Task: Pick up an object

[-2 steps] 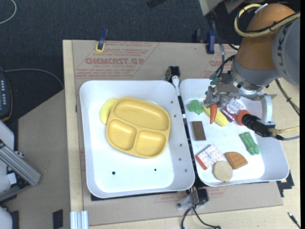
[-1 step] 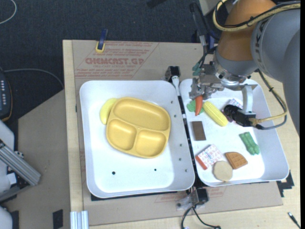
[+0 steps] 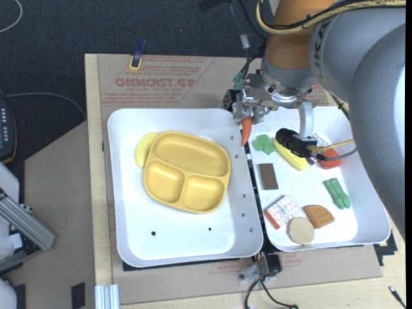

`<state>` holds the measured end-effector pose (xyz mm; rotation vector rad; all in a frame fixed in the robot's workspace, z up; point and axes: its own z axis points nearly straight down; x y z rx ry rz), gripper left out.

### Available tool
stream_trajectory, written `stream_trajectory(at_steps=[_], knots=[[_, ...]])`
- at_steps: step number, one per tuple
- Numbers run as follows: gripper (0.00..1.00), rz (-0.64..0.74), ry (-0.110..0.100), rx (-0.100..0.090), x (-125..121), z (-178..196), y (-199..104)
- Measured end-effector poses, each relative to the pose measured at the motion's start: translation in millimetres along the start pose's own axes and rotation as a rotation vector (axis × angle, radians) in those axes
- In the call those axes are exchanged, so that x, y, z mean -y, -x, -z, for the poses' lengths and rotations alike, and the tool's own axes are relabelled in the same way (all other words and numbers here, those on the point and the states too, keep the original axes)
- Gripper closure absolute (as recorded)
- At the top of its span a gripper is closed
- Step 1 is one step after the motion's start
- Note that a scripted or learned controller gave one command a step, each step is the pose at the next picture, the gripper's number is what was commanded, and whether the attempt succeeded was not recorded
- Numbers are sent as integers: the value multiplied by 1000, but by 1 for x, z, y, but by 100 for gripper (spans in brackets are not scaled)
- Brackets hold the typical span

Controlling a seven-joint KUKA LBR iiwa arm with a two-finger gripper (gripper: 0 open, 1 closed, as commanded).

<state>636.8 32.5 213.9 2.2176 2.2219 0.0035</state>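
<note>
A brown cardboard sheet (image 3: 164, 76) with red letters is spread over the bench (image 3: 61, 172), and two white bins are set on it side by side, the left bin (image 3: 129, 192) touching the right bin (image 3: 367, 217) along one edge.

grey arm (image 3: 367, 56), orange band (image 3: 299, 24), yellow-black cables (image 3: 270, 11) looped.

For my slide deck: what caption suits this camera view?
End effector at the bins' divider with an orange carrot-like piece just below; yellow tray in left bin.
</note>
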Motion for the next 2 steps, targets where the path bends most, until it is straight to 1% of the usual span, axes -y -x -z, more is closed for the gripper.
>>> stream_trajectory(at_steps=[1, 2], knots=[[100, 0, 1, 0, -2, 20, 1], [100, -1, -6, 0, -7, 3, -9]])
